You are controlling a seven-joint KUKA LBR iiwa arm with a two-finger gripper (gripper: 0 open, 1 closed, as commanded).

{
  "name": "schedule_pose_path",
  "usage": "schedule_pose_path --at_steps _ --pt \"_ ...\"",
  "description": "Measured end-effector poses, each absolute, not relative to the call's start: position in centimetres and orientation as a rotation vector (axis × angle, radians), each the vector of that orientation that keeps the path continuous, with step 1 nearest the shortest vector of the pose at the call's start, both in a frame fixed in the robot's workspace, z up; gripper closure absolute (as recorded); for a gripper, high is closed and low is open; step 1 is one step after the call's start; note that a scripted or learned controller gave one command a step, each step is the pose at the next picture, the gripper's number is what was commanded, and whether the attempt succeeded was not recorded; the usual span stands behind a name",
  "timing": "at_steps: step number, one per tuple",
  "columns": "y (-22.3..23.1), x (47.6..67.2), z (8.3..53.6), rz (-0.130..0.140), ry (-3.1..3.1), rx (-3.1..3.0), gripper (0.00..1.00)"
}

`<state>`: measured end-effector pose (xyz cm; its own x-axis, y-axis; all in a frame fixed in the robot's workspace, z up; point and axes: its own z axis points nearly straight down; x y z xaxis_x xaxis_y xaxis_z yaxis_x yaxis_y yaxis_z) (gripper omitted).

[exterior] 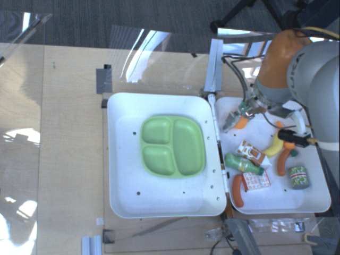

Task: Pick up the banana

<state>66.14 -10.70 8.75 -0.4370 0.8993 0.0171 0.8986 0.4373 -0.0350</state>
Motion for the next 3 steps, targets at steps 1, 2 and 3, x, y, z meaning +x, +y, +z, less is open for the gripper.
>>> schedule_pose_path --at_steps 1,2,3 --pt "-11.0 66.3 9.8 0.032 -2.650 -1.654 1.00" --pt "-10.5 66.2 9.7 0.032 -2.640 -1.641 0.00" --pt "-10.1 61.3 8.8 -0.007 -2.718 -1.595 0.00"
